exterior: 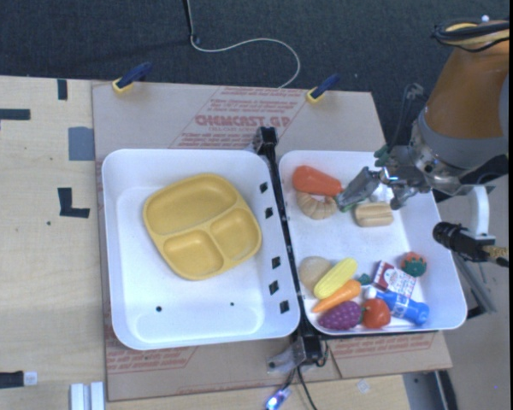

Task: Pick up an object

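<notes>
Bread roll (374,215) beneath fingers (356,186)

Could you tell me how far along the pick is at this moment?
Done: the end effector has reached the right bin. In hand: nothing visibly held; it hovers just above the tan bread piece, beside the orange toy. Left: gripping and lifting an object.
</notes>
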